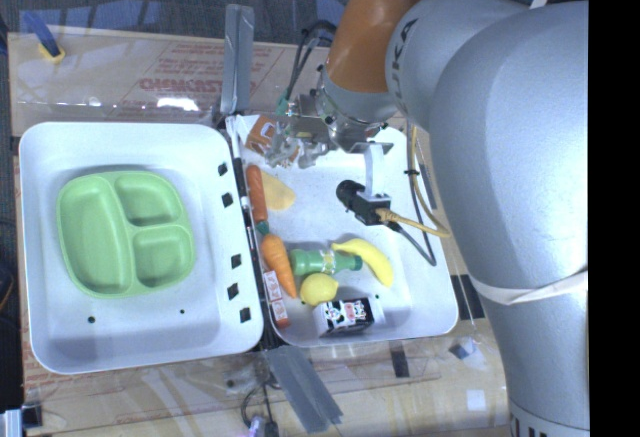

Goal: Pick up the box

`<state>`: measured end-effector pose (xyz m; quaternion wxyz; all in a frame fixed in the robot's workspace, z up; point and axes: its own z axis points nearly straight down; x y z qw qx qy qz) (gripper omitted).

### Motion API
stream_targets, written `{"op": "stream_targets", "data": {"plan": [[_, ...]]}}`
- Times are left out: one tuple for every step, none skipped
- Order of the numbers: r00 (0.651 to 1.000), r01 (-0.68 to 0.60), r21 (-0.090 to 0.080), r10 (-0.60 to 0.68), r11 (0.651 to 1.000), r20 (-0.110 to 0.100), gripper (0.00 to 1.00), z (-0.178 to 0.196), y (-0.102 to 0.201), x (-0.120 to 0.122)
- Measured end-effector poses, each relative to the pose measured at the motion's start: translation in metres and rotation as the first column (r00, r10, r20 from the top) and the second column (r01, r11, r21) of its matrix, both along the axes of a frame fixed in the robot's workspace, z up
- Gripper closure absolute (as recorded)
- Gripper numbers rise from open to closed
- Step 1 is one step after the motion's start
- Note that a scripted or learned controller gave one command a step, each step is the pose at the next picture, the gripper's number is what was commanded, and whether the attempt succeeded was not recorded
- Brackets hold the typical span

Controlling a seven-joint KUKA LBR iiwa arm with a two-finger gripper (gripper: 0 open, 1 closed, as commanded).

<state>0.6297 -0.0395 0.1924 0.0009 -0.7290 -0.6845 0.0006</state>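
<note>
arm: i see the grey arm filling the right of the frame, its orange band at upper centre, reaching down into the right bin.
claw: my claw sits low at the top left corner of the right bin; i cannot tell how it stands, it is blurred and cluttered there.
box: the box, black and white, stands at the bottom edge of the right bin, well apart from the claw, just below the lemon.
right bin: the right bin holds a lemon, a banana to its upper right, a green bottle lying between them, and two carrots along the left wall.
near the claw: an orange packet lies just beside the claw, to its left.
left bin: the left bin carries a green divided tray.
bench: the bench shows behind the bins at upper left.
</note>
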Motion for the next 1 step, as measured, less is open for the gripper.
{"op": "stream_targets", "data": {"plan": [[0.999,0.051,0.0,-0.051,0.999,-0.001,1.0,0.0406,0.0601,0.0266]]}}
